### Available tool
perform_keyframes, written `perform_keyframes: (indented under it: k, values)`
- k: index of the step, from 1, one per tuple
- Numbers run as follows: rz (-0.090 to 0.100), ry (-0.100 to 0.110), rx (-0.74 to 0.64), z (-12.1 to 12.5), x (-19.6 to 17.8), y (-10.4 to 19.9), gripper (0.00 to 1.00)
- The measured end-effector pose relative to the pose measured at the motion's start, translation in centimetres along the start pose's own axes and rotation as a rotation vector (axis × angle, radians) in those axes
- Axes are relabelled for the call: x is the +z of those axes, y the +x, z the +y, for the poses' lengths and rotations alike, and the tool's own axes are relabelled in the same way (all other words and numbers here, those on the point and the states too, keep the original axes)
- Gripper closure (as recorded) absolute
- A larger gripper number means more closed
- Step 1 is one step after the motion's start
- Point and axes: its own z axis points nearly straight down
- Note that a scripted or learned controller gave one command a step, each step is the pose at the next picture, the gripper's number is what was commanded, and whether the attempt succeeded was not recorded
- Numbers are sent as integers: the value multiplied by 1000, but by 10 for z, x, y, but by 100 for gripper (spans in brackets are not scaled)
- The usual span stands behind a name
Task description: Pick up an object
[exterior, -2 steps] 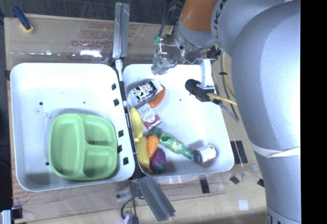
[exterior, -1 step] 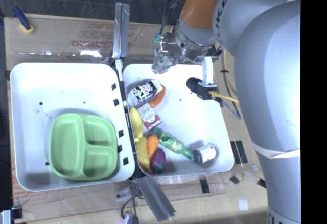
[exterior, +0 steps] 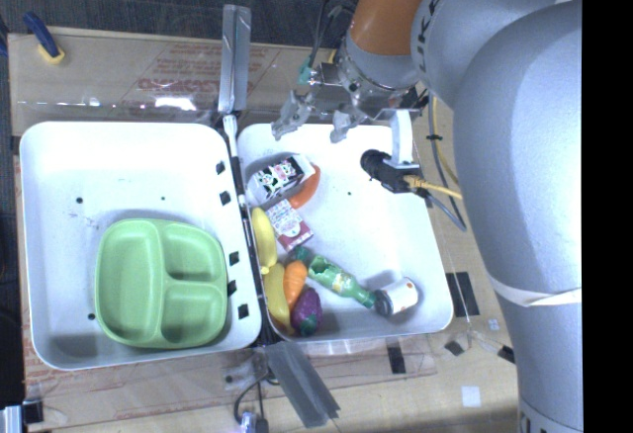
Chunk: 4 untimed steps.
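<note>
Camera view: arm [exterior: 495, 105] reaching in from the right, orange band above the wrist, gripper [exterior: 313, 128] poised over the far edge of the right bin [exterior: 415, 223]. Fingers spread apart, gripping nothing. Toy food heaped along that bin's left wall: milk carton [exterior: 275, 178], banana [exterior: 263, 235], carrot [exterior: 295, 281], green bottle [exterior: 341, 280]. Green tray [exterior: 158, 283] in the left bin [exterior: 59, 174].

1. The scene is brightly and evenly lit from above; the white bins [exterior: 59, 164] read nearly blown out across their floors.
2. A glare streak lies on the clear sheet [exterior: 168, 105] at the upper left of the frame.
3. Shadows are soft: a faint one sits under the green tray [exterior: 158, 283] at the lower left.
4. The grey arm [exterior: 524, 125] at the right looms large and slightly soft.
5. Small items at the lower centre are sharp enough, though label print is unreadable.
6. The dark background along the top shows fine grain.
</note>
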Motion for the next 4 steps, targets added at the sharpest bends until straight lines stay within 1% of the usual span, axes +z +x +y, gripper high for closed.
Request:
perform_keyframes:
  k: [1, 2, 3, 4]
  values:
    - [0, -2, -218, -29, 89, -44, 0]
    - [1, -23, -122, -3, 133, -57, 0]
    - [-1, -12, -78, -38, 150, -58, 0]
    - [2, -11, -83, -37, 140, -56, 100]
